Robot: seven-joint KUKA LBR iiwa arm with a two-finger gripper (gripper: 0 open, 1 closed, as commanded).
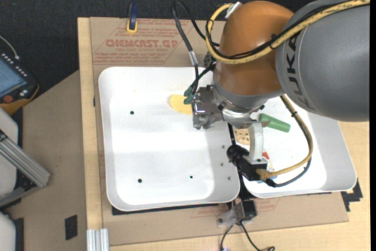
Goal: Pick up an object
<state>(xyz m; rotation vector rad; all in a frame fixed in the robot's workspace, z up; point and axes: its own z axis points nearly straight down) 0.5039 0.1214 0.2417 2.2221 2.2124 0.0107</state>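
Left bin (141,150) sat to the left of and below the gripper (202,117), mostly bare white floor with a few dark specks. A flat yellow object (177,103) lay in this bin, just left of the gripper and slightly above it, very close, maybe touching; contact was hard to judge. This was the likely pick target, since it was the one loose item within reach there. The gripper was low inside the left bin near its right wall, the wrist pointing down at the floor, so the pose looked like a grasp try at the yellow object. Could not tell whether the gripper was clenched or released, as the wrist hid the tip, and nothing was visibly held. The grey arm (329,62) with its orange band (252,32) covered much of the right bin (332,167). To the gripper's right, a green object (277,124) lay on that bin's floor, well apart from it. A reddish-brown patterned item (241,137) lay lower right of the gripper, partly hidden. Judged: pick not yet done.
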